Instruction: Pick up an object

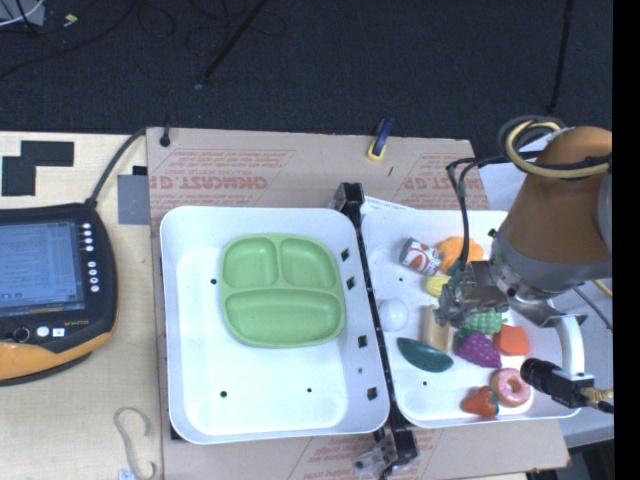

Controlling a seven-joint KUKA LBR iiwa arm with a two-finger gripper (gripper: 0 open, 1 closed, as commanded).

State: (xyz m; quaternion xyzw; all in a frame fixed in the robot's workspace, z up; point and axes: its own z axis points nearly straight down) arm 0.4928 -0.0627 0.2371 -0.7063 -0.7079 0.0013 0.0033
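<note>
My gripper (462, 304) hangs low over the right bin (420, 398), in the middle of a pile of toy food. Right around it lie a small can (421, 257), an orange piece (455, 249), a yellow piece (437, 285), a green bumpy piece (485, 321), purple grapes (478, 348), a dark green leaf-shaped piece (424, 354) and a tan piece (428, 326). Further toward the front sit an orange-red block (513, 340), a pink doughnut (513, 387) and a strawberry (480, 402). The wrist hides the fingers and what lies under them.
The left bin (195, 368) holds a green divided plate (281, 290). A black divider (367, 308) runs between the bins. A tablet-like pendant (50, 278) lies on the bench at far left. A white ball (396, 315) rests near the divider.
</note>
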